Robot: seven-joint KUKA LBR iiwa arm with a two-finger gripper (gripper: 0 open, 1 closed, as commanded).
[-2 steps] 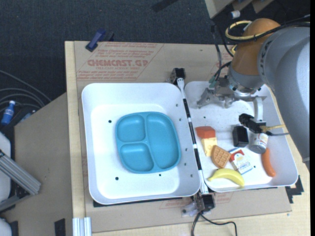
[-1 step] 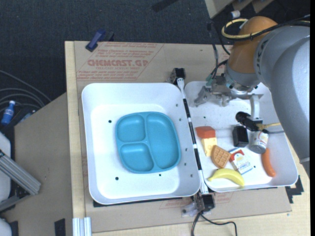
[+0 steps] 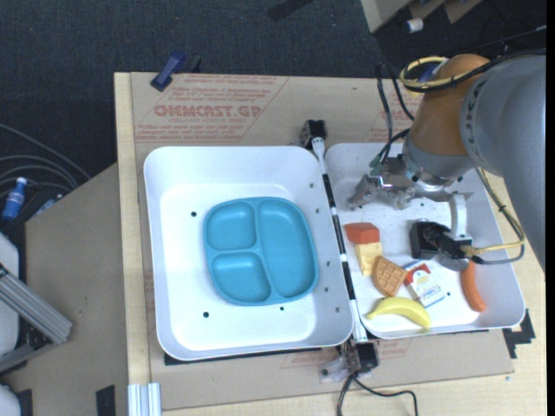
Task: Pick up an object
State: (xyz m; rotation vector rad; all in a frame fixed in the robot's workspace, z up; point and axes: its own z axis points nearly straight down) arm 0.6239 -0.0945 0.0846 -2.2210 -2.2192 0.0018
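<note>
My gripper hangs over the back left part of the right bin, its fingers spread open with nothing between them. In front of it lie a red block, a yellow cheese wedge and a brown waffle piece. A banana rests near the bin's front edge. A small red and white carton sits right of the waffle piece. An orange carrot lies at the bin's right side.
The left bin holds a blue divided plate in its middle. A rail separates the two bins. The grey arm with its orange band covers the back right of the right bin.
</note>
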